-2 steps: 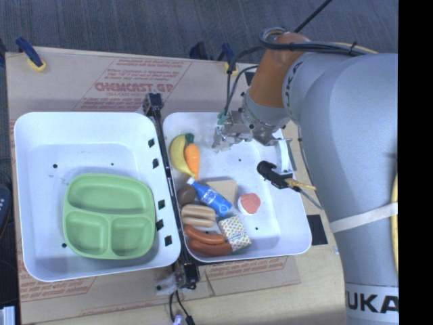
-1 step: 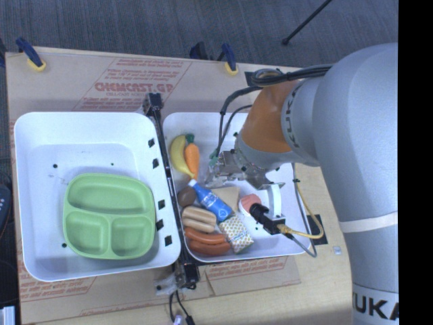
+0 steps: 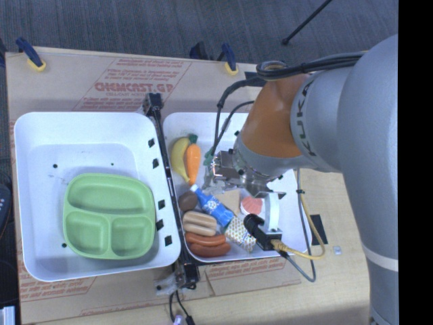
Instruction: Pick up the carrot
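Carrot point(image 3: 193, 162): orange, tapered, green top at far end, lying in right bin point(image 3: 298, 202), far-left part, touching a yellow banana point(image 3: 179, 157) on its left. Arm point(image 3: 304, 124) reaches in from right, wrist bent down over bin; gripper point(image 3: 220, 175) just right of carrot, opening cannot be told.

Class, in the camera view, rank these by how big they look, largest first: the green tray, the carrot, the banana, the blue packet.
1. green tray
2. banana
3. carrot and blue packet: alike, unranked.
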